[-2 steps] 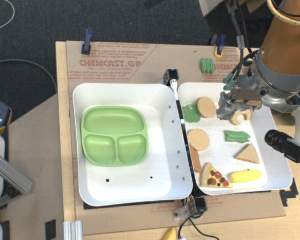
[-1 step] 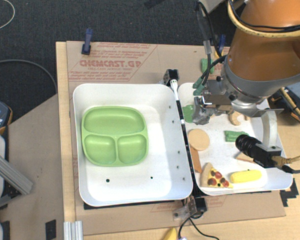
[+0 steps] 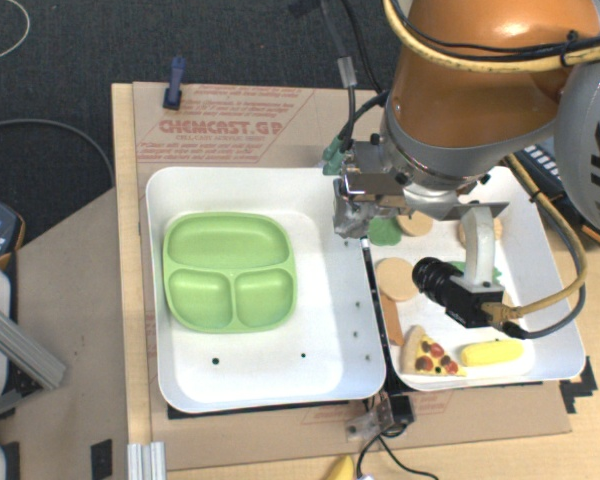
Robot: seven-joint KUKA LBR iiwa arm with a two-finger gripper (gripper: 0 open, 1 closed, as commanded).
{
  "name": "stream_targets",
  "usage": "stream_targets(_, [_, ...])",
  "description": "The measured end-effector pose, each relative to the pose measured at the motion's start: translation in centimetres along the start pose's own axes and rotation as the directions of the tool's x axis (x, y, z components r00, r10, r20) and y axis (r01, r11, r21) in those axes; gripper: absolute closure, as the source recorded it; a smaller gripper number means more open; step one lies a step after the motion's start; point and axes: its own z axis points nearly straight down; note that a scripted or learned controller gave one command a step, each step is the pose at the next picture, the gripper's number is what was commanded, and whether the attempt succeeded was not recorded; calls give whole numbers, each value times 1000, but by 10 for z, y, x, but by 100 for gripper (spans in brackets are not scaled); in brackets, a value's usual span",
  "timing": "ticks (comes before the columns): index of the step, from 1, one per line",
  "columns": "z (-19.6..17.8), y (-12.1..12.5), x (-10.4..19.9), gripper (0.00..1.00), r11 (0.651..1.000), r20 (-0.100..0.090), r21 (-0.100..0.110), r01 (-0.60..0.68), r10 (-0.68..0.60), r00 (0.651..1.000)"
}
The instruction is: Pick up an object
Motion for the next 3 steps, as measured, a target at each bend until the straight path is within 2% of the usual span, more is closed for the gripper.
stream_targets(1, [-13,43,98,100,1000,-2,-1,3,-3,1000])
stream_targets(2, [76,120,91,100,1000,4,7,-10,10,1000])
stream_targets(3, [160,155,91,100,1000,4,9,-9,9,1000])
